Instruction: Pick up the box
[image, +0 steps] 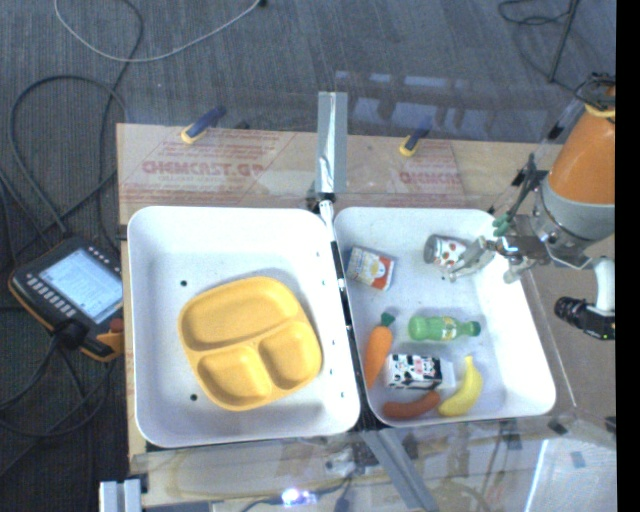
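A small box (369, 267) with a red, yellow and white print lies tilted at the upper left of the right bin (520, 330). A black-and-white carton (414, 371) lies lower down in the same bin. My gripper (480, 255) hangs over the bin's upper right part, right beside a silver can (443, 250) with red marks. The gripper is well to the right of the small box and above the carton. The grey arm with its orange band (585, 150) reaches in from the right edge.
The right bin also holds a green bottle (443, 327), a carrot (377, 352), a banana (463, 388) and a red sausage-like item (410, 406). A yellow divided tray (250, 342) lies in the left bin (160, 250). A teach pendant (70, 290) sits at the left.
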